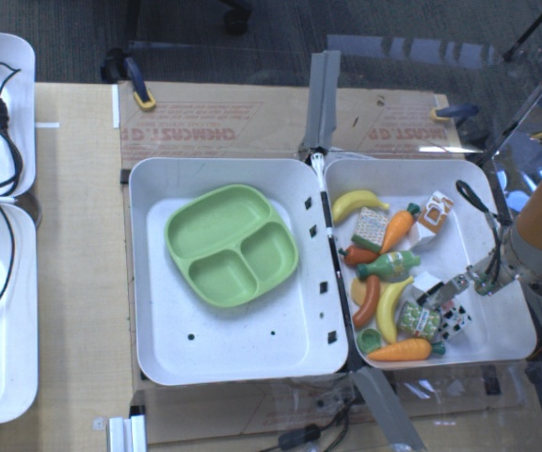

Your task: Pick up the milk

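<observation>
The milk (455, 321) is a small white carton with black cow spots, lying near the front right of the right bin (497, 342). My gripper (435, 295) reaches in from the right and sits low in that bin, just above and left of the milk, close to a green speckled packet (418, 319). From this angle nothing can be seen held by the gripper.
The right bin also holds a banana (358, 201), two carrots (397, 230) (405, 350), a green bottle (390, 266), a second banana (390, 303), a cracker-like block (371, 226) and an orange-and-white carton (434, 213). A green divided plate (231, 244) lies in the left bin.
</observation>
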Tool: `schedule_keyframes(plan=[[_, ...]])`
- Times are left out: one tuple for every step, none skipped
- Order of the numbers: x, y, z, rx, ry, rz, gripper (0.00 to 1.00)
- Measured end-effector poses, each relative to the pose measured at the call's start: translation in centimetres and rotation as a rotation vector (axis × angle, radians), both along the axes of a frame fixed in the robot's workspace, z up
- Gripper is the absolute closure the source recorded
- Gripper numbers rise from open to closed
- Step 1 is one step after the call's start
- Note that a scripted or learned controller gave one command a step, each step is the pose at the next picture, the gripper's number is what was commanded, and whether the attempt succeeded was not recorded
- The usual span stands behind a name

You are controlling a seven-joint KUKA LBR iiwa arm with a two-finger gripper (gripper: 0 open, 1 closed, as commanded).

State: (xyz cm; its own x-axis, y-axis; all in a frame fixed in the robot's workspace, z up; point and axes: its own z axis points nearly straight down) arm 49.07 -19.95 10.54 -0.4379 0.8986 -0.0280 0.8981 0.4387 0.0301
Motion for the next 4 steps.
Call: schedule_keyframes(plan=[[0.0,-0.4,0.0,0.004,0.003,0.040,0.00],[0.0,-0.4,0.0,0.002,0.004,0.069,0.00],[0.1,-0.4,0.0,-0.002,0.003,0.106,0.00],[0.1,-0.2,1.0,0.009,0.010,0.109,1.00]])
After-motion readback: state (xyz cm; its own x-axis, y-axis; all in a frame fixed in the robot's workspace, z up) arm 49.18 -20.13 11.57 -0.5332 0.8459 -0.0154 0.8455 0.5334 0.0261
